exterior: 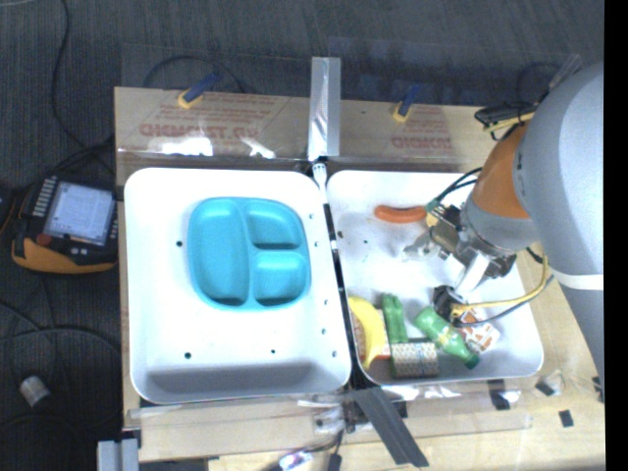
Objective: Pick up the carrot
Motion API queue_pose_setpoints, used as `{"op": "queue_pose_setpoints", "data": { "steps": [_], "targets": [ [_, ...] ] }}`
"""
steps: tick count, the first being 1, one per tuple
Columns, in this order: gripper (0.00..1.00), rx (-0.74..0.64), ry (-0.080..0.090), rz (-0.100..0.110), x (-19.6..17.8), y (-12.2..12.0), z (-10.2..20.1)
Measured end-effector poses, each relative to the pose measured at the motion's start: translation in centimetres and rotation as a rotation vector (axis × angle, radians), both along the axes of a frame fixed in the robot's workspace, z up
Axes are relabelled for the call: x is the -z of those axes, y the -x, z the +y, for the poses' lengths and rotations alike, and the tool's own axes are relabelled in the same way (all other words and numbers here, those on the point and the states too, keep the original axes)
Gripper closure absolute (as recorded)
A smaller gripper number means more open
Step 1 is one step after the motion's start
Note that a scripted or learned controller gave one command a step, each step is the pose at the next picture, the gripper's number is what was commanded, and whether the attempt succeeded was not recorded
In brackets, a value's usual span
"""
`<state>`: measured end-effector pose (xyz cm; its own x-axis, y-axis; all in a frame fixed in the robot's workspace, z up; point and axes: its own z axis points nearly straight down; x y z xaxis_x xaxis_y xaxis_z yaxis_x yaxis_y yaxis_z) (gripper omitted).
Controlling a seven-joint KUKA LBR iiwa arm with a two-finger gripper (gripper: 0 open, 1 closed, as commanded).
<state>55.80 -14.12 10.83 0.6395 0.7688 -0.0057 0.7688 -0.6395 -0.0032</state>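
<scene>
Nearest you, in the lower part of the frame, a cluster of things lies along the front wall of the right bin: a yellow banana-shaped piece, a green stick just beside it, a grey speckled block below the stick, a green bottle lying tilted, and a small printed packet at the bottle's right.

To the left, the left bin holds a blue divided plate, set a little above the bin's middle.

Higher in the right bin, the tool hangs from the grey arm, which enters from the right edge of the frame. You cannot tell whether the tool is spread or pressed together.

The carrot lies flat on the bin floor in the bin's upper middle, just left of the tool, with its right end close to it. You cannot tell whether they touch.

Farther back, the brown counter shows above both bins, with a blue clip at upper left. At the far left, a handheld screen unit rests on the dark floor.
</scene>
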Motion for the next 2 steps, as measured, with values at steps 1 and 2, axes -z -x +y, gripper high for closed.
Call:
{"op": "queue_pose_setpoints", "data": {
  "steps": [1,2],
  "targets": [
    [0.00,-0.071,0.003,-0.019,1.85,5.25,0.62],
    [0.00,-0.071,0.003,-0.019,1.86,5.25,0.62]
  ]
}}
